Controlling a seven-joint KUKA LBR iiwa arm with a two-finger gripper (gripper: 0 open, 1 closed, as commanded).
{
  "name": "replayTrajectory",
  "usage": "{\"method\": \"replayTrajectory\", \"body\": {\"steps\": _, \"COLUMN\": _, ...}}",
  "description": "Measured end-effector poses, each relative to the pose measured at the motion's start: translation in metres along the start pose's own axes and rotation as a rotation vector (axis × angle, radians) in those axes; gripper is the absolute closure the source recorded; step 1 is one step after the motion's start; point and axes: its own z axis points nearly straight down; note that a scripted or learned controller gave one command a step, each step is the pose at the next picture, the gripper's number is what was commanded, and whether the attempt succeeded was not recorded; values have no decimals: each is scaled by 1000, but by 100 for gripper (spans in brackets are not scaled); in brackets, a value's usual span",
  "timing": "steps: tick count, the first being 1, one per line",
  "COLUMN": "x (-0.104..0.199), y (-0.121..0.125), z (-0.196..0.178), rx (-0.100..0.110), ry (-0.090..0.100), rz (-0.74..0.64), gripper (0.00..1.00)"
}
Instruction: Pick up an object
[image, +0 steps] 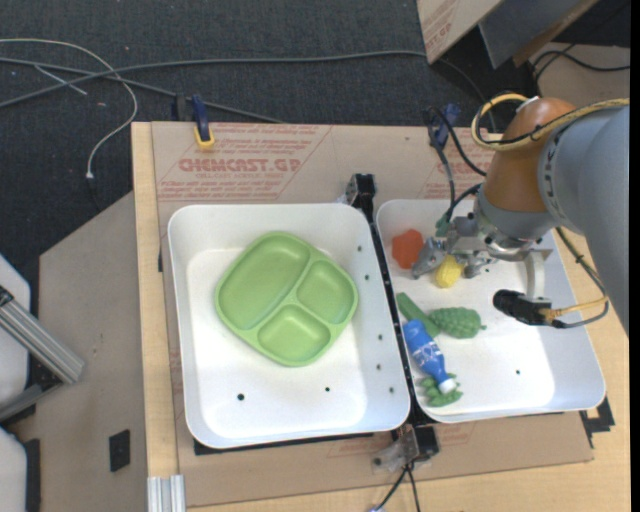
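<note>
My gripper (452, 256) hangs low over the far left part of the right bin (570, 385), on the grey arm that comes in from the right. A small yellow object (447, 274) lies right at its tip, touching or just under it. An orange-red object (406, 247) sits just left of the gripper. Nearer the front lie a bumpy green object (457, 322), a blue bottle (424, 351) with a white cap, and a slim green piece (409, 305) along the bin's left wall.
The left bin (200, 400) holds a light green divided plate (287, 297) in its middle. Another small green item (443, 395) lies at the front of the right bin beside the bottle's cap. Black clamps join the bins at front and back.
</note>
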Motion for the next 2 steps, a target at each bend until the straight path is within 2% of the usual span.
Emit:
{"method": "replayTrajectory", "body": {"steps": 1, "x": 0, "y": 0, "z": -10, "rx": 0, "ry": 1, "rz": 0, "gripper": 100}}
{"method": "replayTrajectory", "body": {"steps": 2, "x": -3, "y": -6, "z": -54, "rx": -9, "ry": -2, "rz": 1, "gripper": 100}}
